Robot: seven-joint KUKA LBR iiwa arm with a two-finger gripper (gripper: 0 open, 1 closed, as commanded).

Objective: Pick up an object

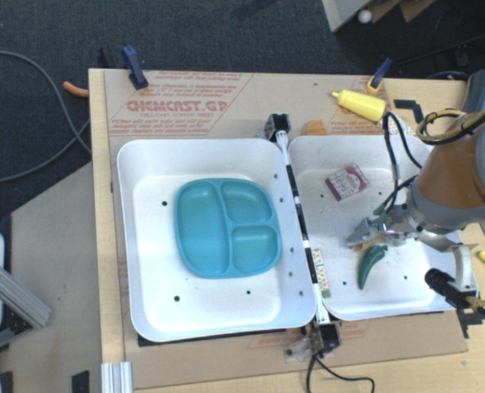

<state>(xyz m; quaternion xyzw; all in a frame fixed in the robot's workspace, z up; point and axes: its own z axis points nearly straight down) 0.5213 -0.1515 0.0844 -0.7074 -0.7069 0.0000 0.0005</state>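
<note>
Green pepper (370, 266) in right bin (341, 150) | pincer (365, 236) above it | grip state unclear

Grey arm (472, 150), orange band, black cables looping, metallic gripper (372, 234).

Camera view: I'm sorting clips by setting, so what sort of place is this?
Probably a robotics lab bench: two white bins clamped to a cardboard-covered board, a grey arm's gripper, loose cables on dark carpet.
</note>
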